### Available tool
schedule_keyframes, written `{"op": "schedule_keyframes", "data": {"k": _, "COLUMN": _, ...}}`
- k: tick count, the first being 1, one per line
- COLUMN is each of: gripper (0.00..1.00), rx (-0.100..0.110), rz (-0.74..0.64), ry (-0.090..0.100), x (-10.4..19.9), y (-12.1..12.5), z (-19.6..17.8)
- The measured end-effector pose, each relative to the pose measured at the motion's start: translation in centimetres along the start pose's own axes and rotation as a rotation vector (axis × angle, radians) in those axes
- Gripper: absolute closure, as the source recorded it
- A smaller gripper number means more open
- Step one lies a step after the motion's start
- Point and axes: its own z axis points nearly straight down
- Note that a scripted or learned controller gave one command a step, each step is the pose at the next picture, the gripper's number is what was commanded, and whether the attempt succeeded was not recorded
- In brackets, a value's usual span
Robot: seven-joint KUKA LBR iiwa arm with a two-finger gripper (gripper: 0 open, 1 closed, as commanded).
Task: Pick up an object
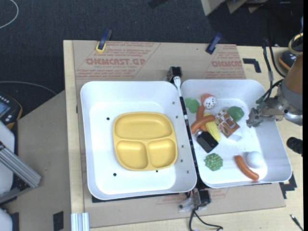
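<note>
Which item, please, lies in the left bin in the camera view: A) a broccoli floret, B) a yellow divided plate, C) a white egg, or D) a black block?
B: the yellow divided plate lies alone in the left bin.

right bin (276,143): toys (216,124) crowd 9 o'clock; 3 o'clock floor bare
left bin (91,129): tray (144,141) fills centre

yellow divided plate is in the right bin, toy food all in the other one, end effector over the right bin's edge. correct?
Not quite. The camera view shows the yellow divided plate in the left bin, not the right. The toy food lies in the right bin, and the end effector is over that bin's right side, as you said.
</note>
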Motion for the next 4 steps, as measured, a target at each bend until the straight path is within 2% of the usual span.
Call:
{"op": "schedule_keyframes", "data": {"k": 1, "gripper": 1.0, "rx": 0.001, "rz": -0.001, "ry": 0.001, "x": -0.1, "y": 0.2, "z": -4.8}}
{"op": "schedule_keyframes", "data": {"k": 3, "gripper": 1.0, "rx": 0.005, "rz": -0.005, "ry": 0.004, "x": 8.3, "y": 4.4, "z": -3.6}}
{"op": "schedule_keyframes", "data": {"k": 4, "gripper": 1.0, "rx": 0.004, "rz": -0.003, "ry": 0.004, "x": 10.5, "y": 5.2, "z": -4.6}}
